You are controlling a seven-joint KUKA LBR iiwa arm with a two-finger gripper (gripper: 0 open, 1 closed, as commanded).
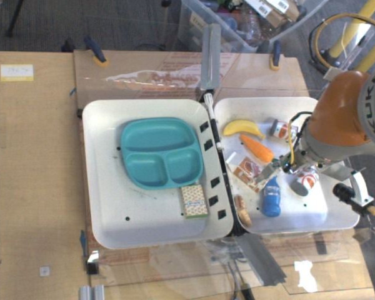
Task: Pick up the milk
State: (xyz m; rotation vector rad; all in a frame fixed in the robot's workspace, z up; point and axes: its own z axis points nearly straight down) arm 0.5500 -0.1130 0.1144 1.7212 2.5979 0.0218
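Blue milk bottle (271,200) lies in the right bin (312,220) near its front wall, long axis running near-to-far. The gripper (286,163) hangs just behind its far end; spread or pressed, can't tell. Carrot (257,149) lies farther back.

One fixed camera looks down at a slant on both bins (94,167), from moderately high above the bench (31,167).
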